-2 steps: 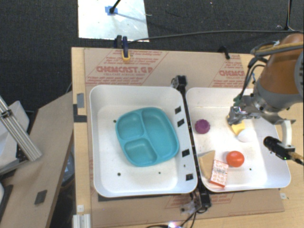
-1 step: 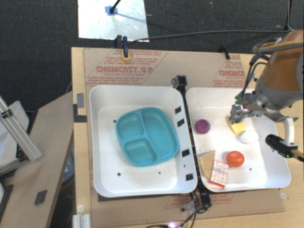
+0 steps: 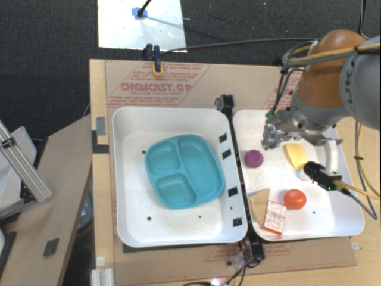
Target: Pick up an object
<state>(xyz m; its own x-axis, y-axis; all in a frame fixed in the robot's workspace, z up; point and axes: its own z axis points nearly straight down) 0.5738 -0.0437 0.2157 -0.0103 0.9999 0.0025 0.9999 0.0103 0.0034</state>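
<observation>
Gripper (image 3: 272,137) over right bin (image 3: 345,219); board (image 3: 161,88) reads "CHEMCAST GP".

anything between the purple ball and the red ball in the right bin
In the camera view, nothing lies between the purple ball and the red ball: bare white bin floor. The yellow piece sits just above that line.
</observation>
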